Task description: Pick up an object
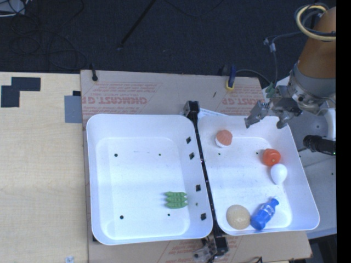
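— Five things lie in the right bin [307,201], and the gripper [270,115] hangs over that bin's far right corner with its fingers spread wide and nothing between them.

— Which one is nearest to it?

— I'd say the orange tomato-like piece [271,156]. It sits just toward the camera from the gripper and barely to the right, close to the bin's right wall. The round pink-and-white piece [223,138] is about as near, but off to the gripper's left, toward the divider between the bins.

— And the rest?

— A white egg [278,173] lies just below the orange piece. Further toward the front edge are a tan rounded lump [238,216] and a blue bottle [264,215], touching or nearly so. The bottle's long axis runs at a slant, cap end up and to the right. A green item [176,200] lies alone in the left bin [104,201], well apart from the arm.

— So the move?

— My guess: a short drop forward and down onto the orange piece. It is round, so finger direction matters little, though the wall beside it could crowd one finger.
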### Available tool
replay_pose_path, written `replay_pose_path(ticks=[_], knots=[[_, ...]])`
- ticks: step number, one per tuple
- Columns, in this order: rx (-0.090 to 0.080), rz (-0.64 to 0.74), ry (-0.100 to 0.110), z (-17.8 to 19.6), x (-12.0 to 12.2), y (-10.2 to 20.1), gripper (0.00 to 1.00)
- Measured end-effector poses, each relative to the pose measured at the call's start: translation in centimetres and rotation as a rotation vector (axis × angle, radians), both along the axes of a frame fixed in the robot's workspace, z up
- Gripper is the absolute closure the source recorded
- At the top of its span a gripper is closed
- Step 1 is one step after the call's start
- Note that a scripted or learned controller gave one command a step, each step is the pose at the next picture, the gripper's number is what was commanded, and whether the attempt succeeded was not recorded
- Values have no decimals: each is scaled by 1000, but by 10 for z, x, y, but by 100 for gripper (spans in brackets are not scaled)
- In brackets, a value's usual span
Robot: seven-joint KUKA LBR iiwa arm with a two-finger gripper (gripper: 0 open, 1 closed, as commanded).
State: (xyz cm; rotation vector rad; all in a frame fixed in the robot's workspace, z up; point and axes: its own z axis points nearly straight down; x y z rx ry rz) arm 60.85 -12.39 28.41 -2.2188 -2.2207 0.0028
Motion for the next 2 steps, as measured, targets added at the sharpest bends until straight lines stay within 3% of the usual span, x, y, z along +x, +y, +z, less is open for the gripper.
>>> replay_pose_path(ticks=[1, 2], knots=[[-1, -1, 3, -65, 36, -29, 0], [0, -3, 4, -169, 33, -92, 0]])
